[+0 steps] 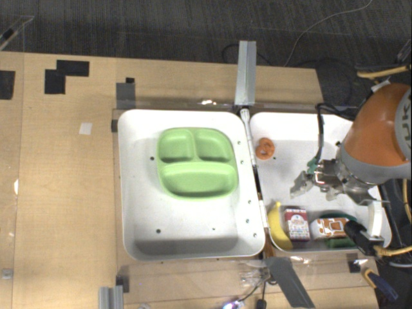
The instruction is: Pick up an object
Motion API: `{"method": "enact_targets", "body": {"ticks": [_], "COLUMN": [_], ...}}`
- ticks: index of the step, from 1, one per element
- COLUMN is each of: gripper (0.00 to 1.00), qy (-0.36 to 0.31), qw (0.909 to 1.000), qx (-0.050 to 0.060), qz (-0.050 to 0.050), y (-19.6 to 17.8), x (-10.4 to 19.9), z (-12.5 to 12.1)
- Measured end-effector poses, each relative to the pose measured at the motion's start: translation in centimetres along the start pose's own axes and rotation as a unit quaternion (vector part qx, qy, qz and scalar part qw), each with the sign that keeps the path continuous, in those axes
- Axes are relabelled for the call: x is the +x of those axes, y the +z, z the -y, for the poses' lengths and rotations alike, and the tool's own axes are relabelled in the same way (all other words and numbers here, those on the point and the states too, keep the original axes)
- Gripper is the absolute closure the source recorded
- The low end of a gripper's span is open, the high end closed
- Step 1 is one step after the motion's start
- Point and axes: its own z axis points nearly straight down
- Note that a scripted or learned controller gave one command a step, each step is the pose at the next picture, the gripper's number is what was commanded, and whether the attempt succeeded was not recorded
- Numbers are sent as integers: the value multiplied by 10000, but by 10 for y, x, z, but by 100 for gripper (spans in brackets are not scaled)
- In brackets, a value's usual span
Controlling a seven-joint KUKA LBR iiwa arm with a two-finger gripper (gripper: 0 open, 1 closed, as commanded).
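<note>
Reaching in from the right, the arm [380, 137] holds its gripper [304, 184] low over the right bin [290, 131], fingers [299, 187] apart and empty.

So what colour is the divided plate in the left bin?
Light green: the divided plate shows plainly in the camera view.
</note>
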Motion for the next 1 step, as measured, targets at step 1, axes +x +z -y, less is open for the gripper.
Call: {"method": "enact_targets", "body": {"ticks": [1], "gripper": [0], "qy": [-376], "qw": [9993], "qx": [3], "qz": [4], "y": [0], "x": [3], "z": [0]}}
